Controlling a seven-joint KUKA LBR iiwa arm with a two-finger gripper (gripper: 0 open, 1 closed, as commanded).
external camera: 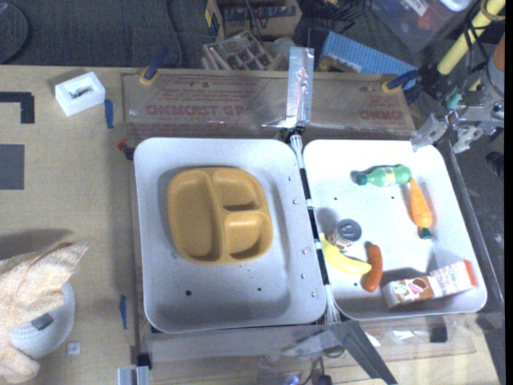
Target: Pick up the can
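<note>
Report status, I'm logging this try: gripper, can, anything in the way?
Gripper above right bin's far corner, off the can. Can upright in right bin, near divider. Banana and sausage crowd its near side.

The hand (458, 127) was a small pale grey metal assembly, angular and bracketed, with thin prongs jutting from it and a spot of teal at one joint. Dark cables looped just above it. Beyond those ran a yellow tube-like part (473, 30), rounded at its upper end, beside dark housing too blurred to make out.
</note>
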